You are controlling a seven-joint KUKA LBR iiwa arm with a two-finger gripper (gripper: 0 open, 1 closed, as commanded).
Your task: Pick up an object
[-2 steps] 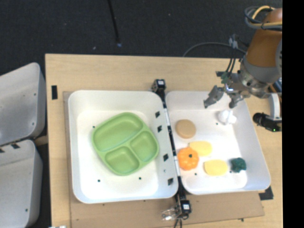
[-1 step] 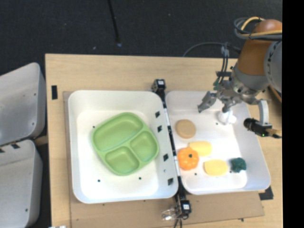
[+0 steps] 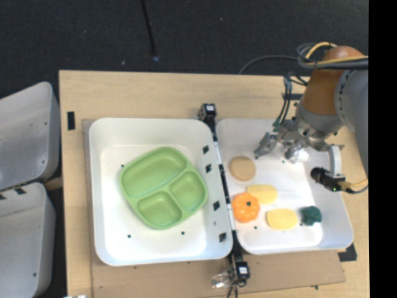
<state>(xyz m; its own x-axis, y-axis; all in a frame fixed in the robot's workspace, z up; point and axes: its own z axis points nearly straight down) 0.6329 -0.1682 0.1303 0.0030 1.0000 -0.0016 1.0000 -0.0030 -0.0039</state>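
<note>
- Toys of small size lie in the right bin (image 3: pixel 322 231): a tan round cookie (image 3: pixel 242 168), an orange pumpkin (image 3: pixel 245 208), two yellow pieces (image 3: pixel 262 194) (image 3: pixel 281 218) and a dark green lump (image 3: pixel 311 215). All sit in the near half of that bin, apart from the walls except the pumpkin, which is close to the divider side.
- My end effector (image 3: pixel 279 146) hangs over the far part of the right bin, above and right of the cookie. Its fingers look spread, with nothing between them.
- The cookie is the nearest target. I judge it light, stiff and flat, so the fingers must come low to the bin floor and close across its rim; a high grip would likely slide off.
- The pumpkin looks rounder and taller, probably the easier hold: close across its middle, below the green stem. Its smooth skin may slip.
- The yellow pieces seem low and smooth; the upper one is just beside the pumpkin, leaving little room for a finger.
- The left bin (image 3: pixel 99 228) holds a green divided tray (image 3: pixel 164 187), too wide for my fingers, I think.
</note>
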